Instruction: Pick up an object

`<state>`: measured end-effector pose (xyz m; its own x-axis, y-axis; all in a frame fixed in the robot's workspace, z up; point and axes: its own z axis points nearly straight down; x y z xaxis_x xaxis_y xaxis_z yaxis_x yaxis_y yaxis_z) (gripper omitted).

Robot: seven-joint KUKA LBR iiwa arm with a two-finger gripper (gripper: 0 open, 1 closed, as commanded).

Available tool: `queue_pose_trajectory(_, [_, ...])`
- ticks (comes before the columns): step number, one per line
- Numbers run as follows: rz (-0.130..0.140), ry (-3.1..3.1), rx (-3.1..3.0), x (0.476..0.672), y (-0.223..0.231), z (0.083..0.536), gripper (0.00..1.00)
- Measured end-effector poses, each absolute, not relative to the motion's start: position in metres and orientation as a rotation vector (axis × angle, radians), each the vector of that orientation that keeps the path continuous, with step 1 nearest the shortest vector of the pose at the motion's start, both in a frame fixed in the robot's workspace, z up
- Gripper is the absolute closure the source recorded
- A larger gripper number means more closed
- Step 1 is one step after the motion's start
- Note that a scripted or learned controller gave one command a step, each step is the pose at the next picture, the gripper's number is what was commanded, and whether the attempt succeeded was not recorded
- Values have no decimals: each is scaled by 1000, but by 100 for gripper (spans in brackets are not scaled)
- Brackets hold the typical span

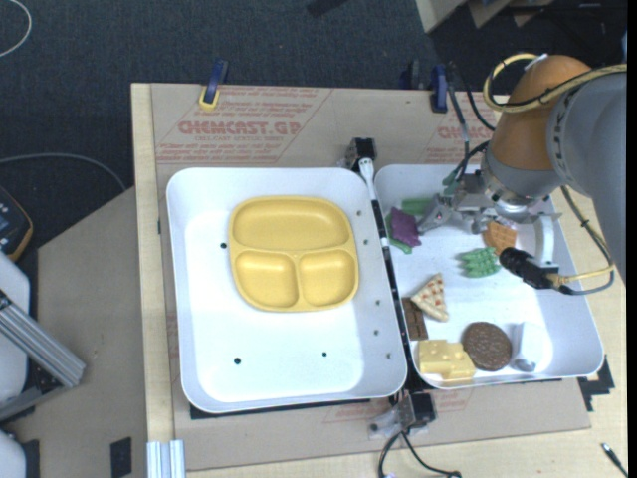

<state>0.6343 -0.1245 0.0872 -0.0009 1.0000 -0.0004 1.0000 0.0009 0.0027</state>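
My gripper hangs low over the far part of the right bin, under the orange-banded wrist. Just left of it lie a purple toy and a green piece. An orange item sits right under the wrist, partly hidden by it. A green leafy toy lies just in front of the gripper. Nearer the front are a pizza slice, a brown bar, a round brown cookie and a yellow cheese block. Nothing shows held in the gripper.
The left bin holds a yellow divided plate. A small grey object lies by the cookie. A black cable trails from the wrist over the right bin. Clamps stand along the bench's far edge.
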Motion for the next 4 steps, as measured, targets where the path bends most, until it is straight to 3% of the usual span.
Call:
queue_pose_trajectory(1, [1,2221,2222,633,-124,96,100])
queue_pose_trajectory(2, [5,2216,2219,627,-128,143,100])
queue_pose_trajectory(4, [5,2219,2217,636,-136,227,100])
